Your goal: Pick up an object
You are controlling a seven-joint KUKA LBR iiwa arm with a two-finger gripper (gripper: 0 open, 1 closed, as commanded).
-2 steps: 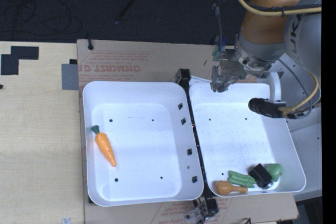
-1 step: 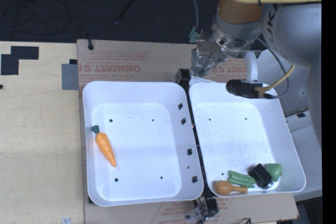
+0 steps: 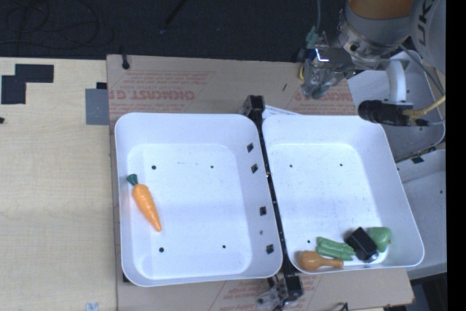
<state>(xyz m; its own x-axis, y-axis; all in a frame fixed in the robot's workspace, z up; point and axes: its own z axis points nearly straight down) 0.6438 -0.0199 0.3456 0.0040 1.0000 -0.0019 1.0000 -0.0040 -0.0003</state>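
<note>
Two white bins sit side by side, the left bin (image 3: 124, 156) and the right bin (image 3: 397, 178). The left one has one toy carrot (image 3: 145, 205). The right one has four things: one tan pear-shaped piece (image 3: 319, 261), one green pod (image 3: 334, 248), one black block (image 3: 361, 243) and one green lump (image 3: 380, 235).

Orange toy carrot (image 3: 146, 206) lies flat in left bin (image 3: 145, 129).
</note>
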